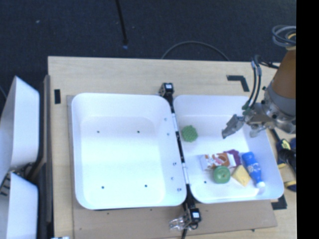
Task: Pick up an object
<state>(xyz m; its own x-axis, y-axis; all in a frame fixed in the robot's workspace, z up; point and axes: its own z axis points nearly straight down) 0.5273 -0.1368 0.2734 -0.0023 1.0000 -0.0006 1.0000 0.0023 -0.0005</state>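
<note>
Hovering over the right bin [209,103], the tool [232,128] sits at the end of the grey arm [281,91] that enters from the right, its orange band visible above the wrist. Whether the tool is apart or together cannot be told from this slant, and nothing is seen gripped in it. Below and left of it a green knobbly ball [189,133] lies alone near the bin's left wall. Toward the near side of the same bin a cluster lies together: a red-and-white packet [219,160], a green apple [221,175] touching its lower edge, a yellow block [241,176] beside the apple, and a blue tube [251,167] with a white cap. The left bin [124,148] lies alongside on the wooden desk [124,73].
</note>
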